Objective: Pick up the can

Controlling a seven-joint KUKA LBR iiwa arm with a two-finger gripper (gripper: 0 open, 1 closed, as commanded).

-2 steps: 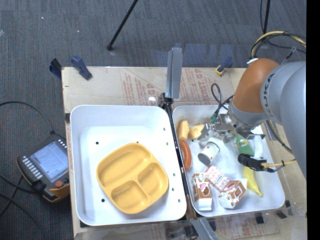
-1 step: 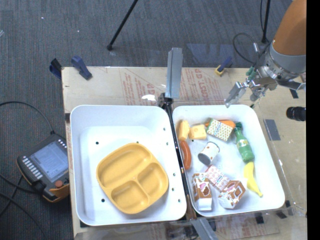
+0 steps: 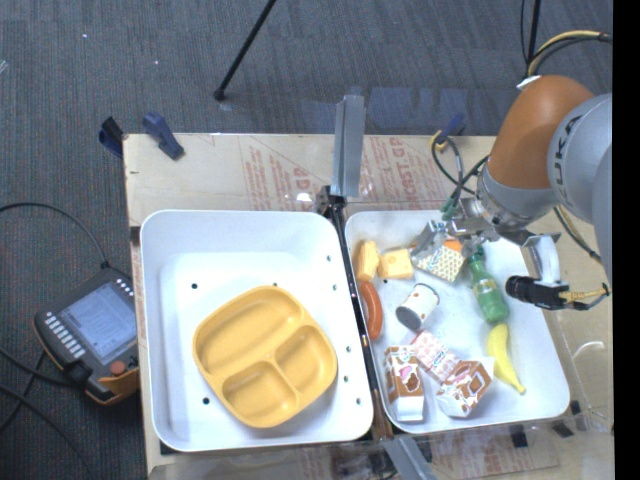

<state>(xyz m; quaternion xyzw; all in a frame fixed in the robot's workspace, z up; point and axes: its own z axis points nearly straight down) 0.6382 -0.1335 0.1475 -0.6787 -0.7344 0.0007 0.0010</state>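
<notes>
My gripper [image 3: 447, 230] hangs over the back of the right bin [image 3: 556, 368], and I cannot tell how it is set or whether it has hold of anything. Just beneath and beside it sits a checkered packet [image 3: 441, 262]. The can [image 3: 418, 305] lies down and to the left of me, toward the bin's middle, tipped on its side with its dark open end pointing at the front left; its long axis runs on a slant. I judge I must travel forward and left, then turn to close across its body. A green bottle [image 3: 487, 290] lies just right of it, a sausage [image 3: 373, 309] to its left, small cartons [image 3: 437, 373] in front, a banana [image 3: 503, 358] further right. The yellow plate [image 3: 265, 369] sits well apart in the left bin [image 3: 168, 268].
</notes>
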